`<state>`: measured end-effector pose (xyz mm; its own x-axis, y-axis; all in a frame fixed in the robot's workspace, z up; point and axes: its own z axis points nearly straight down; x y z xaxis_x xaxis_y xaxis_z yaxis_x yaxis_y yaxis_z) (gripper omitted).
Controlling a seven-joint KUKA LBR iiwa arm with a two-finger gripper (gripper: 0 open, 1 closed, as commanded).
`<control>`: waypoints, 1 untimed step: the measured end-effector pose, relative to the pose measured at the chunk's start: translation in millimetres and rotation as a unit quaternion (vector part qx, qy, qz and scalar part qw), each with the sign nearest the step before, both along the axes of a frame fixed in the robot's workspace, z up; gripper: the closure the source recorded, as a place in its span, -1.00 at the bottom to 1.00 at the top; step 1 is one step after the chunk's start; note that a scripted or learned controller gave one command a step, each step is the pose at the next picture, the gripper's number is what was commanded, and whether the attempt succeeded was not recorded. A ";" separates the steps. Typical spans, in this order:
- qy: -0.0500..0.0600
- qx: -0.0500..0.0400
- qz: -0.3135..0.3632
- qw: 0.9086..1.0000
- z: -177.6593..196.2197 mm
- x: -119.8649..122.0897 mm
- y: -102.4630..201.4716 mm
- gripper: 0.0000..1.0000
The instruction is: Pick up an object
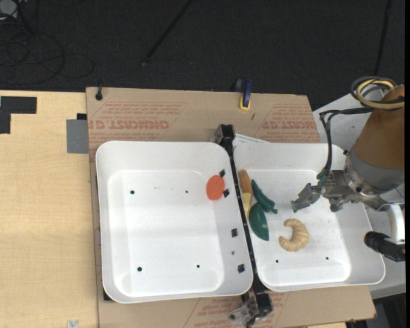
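The table (34, 203) carries two white bins. In the right bin (355, 273) lies a croissant-shaped object (295, 235), just below the gripper (313, 198), whose jaws appear spread and pinch nothing. Probably light and rigid, it is best grasped across its thick middle.

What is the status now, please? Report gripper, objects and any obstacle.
Gripper over right bin, nothing seen between it. Croissant just below it, green object to its left. Orange object in left bin.
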<state>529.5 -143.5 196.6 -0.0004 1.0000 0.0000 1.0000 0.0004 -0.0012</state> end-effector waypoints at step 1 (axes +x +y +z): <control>0.001 0.000 0.000 1.000 9.8 -0.2 -0.9 1.00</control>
